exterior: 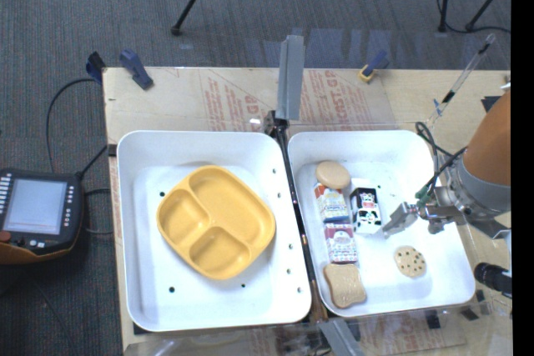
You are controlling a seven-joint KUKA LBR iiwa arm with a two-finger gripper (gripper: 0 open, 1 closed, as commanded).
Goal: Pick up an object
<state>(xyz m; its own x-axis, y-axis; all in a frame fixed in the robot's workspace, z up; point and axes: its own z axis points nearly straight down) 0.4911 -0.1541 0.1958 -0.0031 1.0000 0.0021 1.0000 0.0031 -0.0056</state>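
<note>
The right bin (392, 147) holds several small toy foods. A round tan biscuit (333, 174) lies at the top. Below it sit a carton with a red and blue label (332, 205) and a black-and-white box (365, 210). A red-labelled carton (340, 244) and a slice of toast (345, 285) lie nearer the front. A chocolate-chip cookie (410, 262) lies alone at the front right. My gripper (415, 218) hangs low over the bin, just right of the black-and-white box and above the cookie. I see nothing held in it.
The left bin (142, 179) carries a yellow divided plate (216, 221). A grey post (289, 79) stands behind the seam between the bins. A pendant with a screen (35, 211) lies off the bench at left. Cables (434, 146) trail by the right bin's far corner.
</note>
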